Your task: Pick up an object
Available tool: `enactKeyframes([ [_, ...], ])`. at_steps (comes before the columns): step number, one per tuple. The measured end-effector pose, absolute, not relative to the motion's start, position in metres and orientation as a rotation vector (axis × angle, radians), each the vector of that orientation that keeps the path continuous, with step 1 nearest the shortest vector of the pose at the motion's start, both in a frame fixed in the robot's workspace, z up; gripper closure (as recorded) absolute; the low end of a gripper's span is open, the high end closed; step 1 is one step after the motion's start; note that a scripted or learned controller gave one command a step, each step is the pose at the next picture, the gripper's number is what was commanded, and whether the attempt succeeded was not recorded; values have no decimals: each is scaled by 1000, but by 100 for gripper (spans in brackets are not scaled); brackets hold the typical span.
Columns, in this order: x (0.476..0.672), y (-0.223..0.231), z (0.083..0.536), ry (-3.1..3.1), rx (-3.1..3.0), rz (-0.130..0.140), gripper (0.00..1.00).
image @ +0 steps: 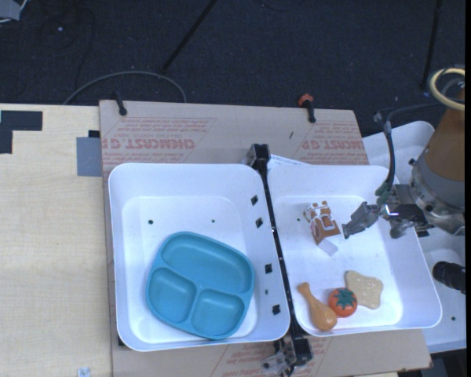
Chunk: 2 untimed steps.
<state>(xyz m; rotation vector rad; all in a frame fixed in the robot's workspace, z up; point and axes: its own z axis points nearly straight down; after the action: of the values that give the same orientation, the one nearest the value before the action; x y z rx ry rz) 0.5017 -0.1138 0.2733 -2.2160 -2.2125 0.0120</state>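
Camera view: you see the hand (359, 221) low over the right bin (412, 316), by its right wall, fingers slightly apart with nothing between them. Brown-white block toy (323, 222) sits just left of it. Drumstick (317, 306), tomato (344, 301), cookie (366, 288) near the front edge. Blue divided plate (199, 283) in the left bin (125, 210).

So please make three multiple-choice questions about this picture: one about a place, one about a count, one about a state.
1. Where does the blue divided plate lie?
A. left bin
B. right bin
C. on the cardboard

2. How many compartments does the plate have?
A. two
B. three
C. five

3. How is the tomato toy placed?
A. between the gripper's fingers
B. on the plate
C. on the right bin floor

Answers:
1. A, it lies inside the left bin.
2. B, three hollows show.
3. C, it rests apart from the gripper.
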Motion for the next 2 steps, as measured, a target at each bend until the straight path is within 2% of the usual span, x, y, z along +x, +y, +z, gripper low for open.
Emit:
enactKeyframes([
  [1,503,-114,279,-2221,-2220,1,0],
  [2,495,-118,229,-2216,-2217,7,0],
])
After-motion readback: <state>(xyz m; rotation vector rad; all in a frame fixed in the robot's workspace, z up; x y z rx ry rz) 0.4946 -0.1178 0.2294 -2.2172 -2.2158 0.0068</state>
